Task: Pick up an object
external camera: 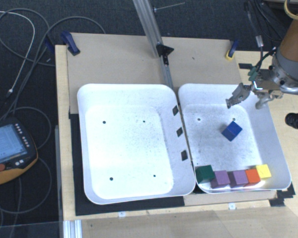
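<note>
Tan bench (114,58) on dark carpet, two white bins side by side, cables trailing off beyond the left bin (126,143). In the right bin (208,100), the blue cube (232,131) sits alone near the middle, bare floor all round it. Along the bin's near wall, well apart from that cube, runs a tight row: green cube (204,173), two purple cubes (229,178), orange cube (253,176), yellow cube (263,171). The gripper (249,98) hangs over the bin's far right part, beyond the blue cube, fingers spread apart, nothing between them.
</note>
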`<act>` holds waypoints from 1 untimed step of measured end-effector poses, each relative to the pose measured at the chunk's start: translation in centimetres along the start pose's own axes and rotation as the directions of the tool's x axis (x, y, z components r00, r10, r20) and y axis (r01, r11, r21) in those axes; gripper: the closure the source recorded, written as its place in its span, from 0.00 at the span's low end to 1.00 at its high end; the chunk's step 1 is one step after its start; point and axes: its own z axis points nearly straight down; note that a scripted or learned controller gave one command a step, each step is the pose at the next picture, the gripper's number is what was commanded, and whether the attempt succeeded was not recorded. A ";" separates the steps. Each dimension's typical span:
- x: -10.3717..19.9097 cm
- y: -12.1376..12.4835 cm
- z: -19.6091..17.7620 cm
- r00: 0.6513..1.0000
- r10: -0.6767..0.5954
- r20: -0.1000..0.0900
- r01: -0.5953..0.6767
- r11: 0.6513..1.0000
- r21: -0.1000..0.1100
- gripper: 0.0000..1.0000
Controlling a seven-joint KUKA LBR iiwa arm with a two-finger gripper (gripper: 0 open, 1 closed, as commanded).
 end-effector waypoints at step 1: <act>-4.3 3.6 8.6 1.000 0.003 0.000 -0.003 1.000 0.008 0.00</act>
